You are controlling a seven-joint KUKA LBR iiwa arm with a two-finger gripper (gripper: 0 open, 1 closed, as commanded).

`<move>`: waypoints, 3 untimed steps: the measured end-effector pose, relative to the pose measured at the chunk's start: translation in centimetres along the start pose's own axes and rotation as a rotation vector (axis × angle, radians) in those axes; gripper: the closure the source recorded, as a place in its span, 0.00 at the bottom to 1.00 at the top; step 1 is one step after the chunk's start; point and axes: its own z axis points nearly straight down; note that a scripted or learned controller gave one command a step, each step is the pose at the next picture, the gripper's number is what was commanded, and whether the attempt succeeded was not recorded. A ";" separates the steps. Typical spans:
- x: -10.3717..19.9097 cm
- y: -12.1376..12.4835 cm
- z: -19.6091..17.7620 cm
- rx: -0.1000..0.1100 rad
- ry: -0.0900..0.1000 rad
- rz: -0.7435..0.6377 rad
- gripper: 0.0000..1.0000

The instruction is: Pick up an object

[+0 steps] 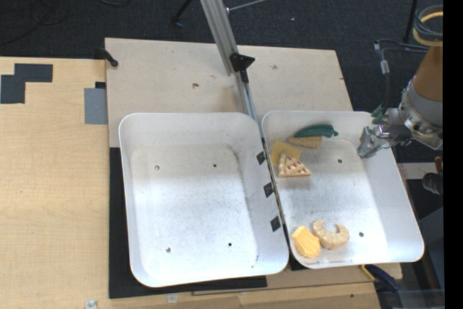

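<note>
Most of the grey arm is cut off at the right edge, and its metal pincer [367, 142] is too small and blurred to tell its state. It hangs low over the right edge of the right white bin [391, 213], reaching in from the right. The green-and-tan toy [314, 134] lies just left of it; a tan wedge-shaped piece [291, 161] lies further left, and a yellow lump [306, 242] touching a cream curled piece [331, 234] sits at the bin's near end.

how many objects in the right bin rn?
4, possibly more if stacked. Green piece at the far end, waffle wedge beside the divider, yellow piece and tan croissant-like piece touching at the near edge. End effector sits over the right rim.
</note>
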 end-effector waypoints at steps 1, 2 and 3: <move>4.2 -1.4 0.7 0.007 0.003 -0.001 1.00; 9.0 -3.3 1.4 0.008 0.004 -0.002 1.00; 13.5 -4.4 2.1 0.008 0.003 -0.001 1.00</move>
